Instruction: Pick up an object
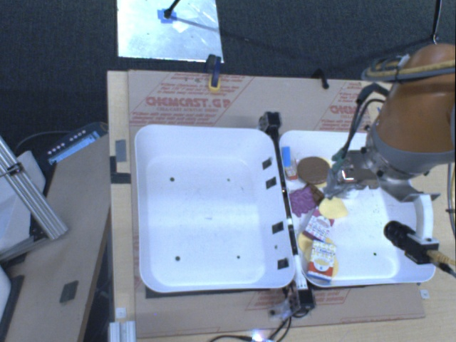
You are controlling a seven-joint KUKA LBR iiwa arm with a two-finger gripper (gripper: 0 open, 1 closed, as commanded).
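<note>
The arm (417, 112) reaches over the right bin (370, 262); the left bin (206, 205) sits beside it. A brown disc (313, 169), purple piece (303, 199), yellow piece (333, 209) and small cartons (320, 251) crowd the right bin's left side. The gripper (340, 182) hangs between disc and yellow piece; whether it grips cannot be told.

Floor: we see dark carpet (299, 13) around the bench.
Bench top: we note brown printed board (192, 98) under both bins.
Far side: a shiny metal sheet (167, 20) catches light.
Left: a tan table (64, 262).
</note>
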